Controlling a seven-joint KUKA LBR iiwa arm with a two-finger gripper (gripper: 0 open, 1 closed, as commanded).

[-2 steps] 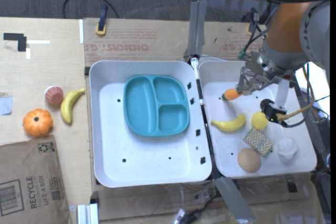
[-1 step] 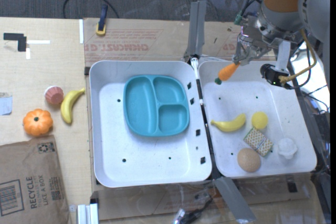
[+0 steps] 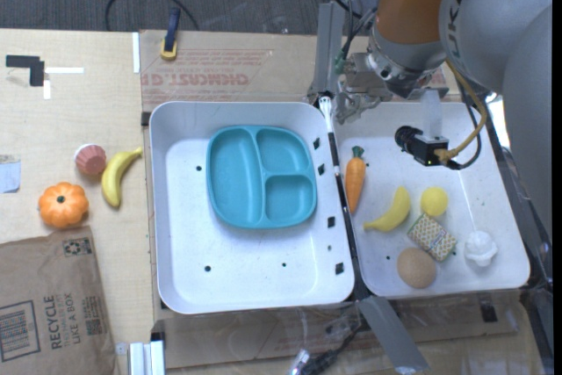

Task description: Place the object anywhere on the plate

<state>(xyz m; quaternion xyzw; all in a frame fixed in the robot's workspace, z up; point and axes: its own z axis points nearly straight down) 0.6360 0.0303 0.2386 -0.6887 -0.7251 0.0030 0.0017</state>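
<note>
A blue divided plate (image 3: 262, 176) lies in the left white bin (image 3: 176, 277), with nothing on it. The right bin (image 3: 505, 215) holds an orange carrot (image 3: 354, 178) along its left wall, a yellow banana (image 3: 392, 211), a lemon (image 3: 434, 202), a patterned square block (image 3: 431, 235), a brown egg-shaped piece (image 3: 416, 267) and a small white object (image 3: 480, 248). My gripper (image 3: 349, 101) hangs over the right bin's far left corner, above and behind the carrot. Nothing is visibly in it.
On the bench left of the bins lie a small pumpkin (image 3: 63, 205), a second banana (image 3: 117, 176) and a pink round item (image 3: 90, 159). A paper bag (image 3: 53, 303) sits at front left. A black fitting with a cable (image 3: 420, 143) hangs over the right bin.
</note>
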